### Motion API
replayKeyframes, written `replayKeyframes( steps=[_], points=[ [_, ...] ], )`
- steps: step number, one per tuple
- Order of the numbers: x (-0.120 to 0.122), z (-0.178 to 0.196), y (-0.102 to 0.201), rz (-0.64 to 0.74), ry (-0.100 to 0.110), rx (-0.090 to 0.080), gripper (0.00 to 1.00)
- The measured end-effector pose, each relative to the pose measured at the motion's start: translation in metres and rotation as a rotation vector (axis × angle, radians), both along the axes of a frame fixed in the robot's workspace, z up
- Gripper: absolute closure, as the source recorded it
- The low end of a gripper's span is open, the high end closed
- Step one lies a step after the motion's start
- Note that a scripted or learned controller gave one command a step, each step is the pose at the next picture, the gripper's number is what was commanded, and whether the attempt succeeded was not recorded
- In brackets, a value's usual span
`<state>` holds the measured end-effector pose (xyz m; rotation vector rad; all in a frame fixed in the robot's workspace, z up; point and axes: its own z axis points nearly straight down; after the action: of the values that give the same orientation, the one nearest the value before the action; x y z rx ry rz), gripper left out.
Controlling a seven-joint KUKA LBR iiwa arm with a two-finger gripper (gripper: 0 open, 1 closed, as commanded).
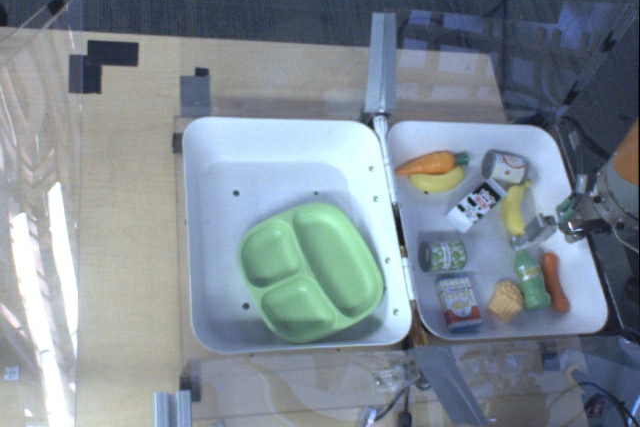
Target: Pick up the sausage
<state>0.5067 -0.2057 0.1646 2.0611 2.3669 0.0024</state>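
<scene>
Hovering at the right bin's (575, 245) edge, fingers (548, 227) (blurred — spread unreadable), sausage (556, 282) lying apart, ungrasped.

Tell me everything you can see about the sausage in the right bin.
The sausage is a small orange-red toy, smooth like plastic, slim with rounded ends. It lies flat, its length running roughly top to bottom of the view, near the right bin's lower right corner. A green bottle lies alongside on its left, about touching it. The gripper is above it, apart from it.
</scene>
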Motion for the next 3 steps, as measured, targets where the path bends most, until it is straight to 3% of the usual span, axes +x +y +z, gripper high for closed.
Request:
replayKeyframes(
  steps=[1,3],
  points=[
    [-0.018,-0.0516,0.0002,-0.012,0.003,0.001,0.0],
    [-0.018,-0.0516,0.0001,-0.013,0.002,0.001,0.0]
  ],
)
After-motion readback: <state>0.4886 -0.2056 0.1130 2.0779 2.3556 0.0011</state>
